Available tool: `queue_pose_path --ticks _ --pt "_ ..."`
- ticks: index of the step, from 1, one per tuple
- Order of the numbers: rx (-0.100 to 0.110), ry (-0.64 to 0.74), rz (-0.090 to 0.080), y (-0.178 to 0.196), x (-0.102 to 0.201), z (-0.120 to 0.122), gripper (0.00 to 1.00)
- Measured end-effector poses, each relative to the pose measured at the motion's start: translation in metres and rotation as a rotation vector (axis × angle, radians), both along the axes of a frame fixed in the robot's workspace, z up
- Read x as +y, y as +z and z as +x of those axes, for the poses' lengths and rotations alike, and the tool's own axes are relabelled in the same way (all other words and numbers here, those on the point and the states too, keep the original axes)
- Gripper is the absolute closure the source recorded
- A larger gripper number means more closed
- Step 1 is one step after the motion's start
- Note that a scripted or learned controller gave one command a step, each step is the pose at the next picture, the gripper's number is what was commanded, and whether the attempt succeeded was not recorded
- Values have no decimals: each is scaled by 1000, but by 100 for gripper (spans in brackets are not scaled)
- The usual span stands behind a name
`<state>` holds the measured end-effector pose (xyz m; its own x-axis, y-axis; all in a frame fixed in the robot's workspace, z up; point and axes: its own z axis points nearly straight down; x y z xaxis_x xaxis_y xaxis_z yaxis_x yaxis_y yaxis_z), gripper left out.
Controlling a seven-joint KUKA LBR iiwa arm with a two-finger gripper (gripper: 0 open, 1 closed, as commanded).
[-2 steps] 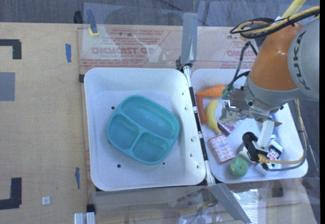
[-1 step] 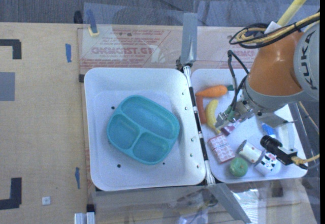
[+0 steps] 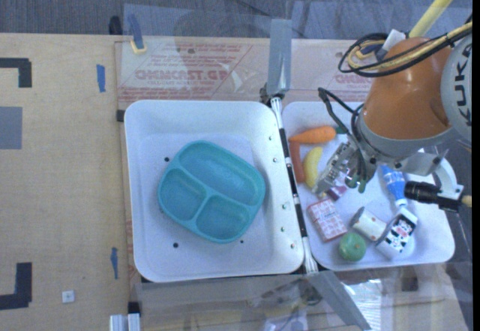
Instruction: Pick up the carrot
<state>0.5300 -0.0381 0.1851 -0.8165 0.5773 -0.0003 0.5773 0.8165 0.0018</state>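
Note:
The orange carrot (image 3: 313,134) lies near the back left of the right bin (image 3: 442,251), just above a yellow banana (image 3: 312,164). My gripper (image 3: 339,174) hangs over the right bin, a little to the right of and below the carrot, beside the banana. The arm's orange band and grey wrist cover the bin's back right part. Nothing shows between the fingers.
A teal divided plate (image 3: 212,191) sits in the left bin (image 3: 150,127). In the right bin lie a pink packet (image 3: 327,218), a green round fruit (image 3: 352,247), a white can (image 3: 368,224), a cow-patterned carton (image 3: 398,236) and a blue-capped bottle (image 3: 393,182).

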Motion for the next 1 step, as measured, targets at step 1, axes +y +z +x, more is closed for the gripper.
queue_pose_path --ticks 1 --pt "-6 202 -1 0 -3 28 100"
